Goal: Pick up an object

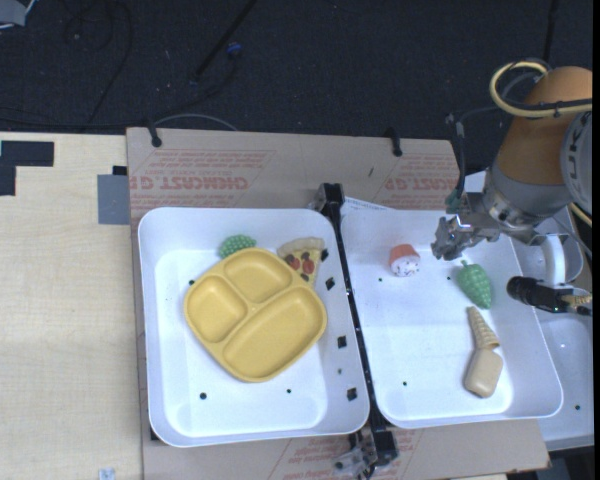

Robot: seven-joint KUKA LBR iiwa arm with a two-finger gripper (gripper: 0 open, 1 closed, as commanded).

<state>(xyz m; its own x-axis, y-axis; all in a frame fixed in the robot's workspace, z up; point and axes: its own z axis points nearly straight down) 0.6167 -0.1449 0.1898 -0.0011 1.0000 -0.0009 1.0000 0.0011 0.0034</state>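
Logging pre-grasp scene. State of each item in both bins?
Yellow divided plate: flat in left bin.
Pizza slice toy: tucked against plate's far edge.
Green toy: partly behind plate.
Sushi toy: right bin, untouched.
Green leafy toy: lying just below gripper.
Ice cream cone toy: on its side.

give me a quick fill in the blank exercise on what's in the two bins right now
1. The yellow divided plastic tray lies in the ____ white bin.
2. The tray has ____ compartments.
3. The cream ice-cream-cone toy lies in the ____ white bin.
4. The gripper is nearest the ____ leafy toy.

Missing words: left; three; right; green
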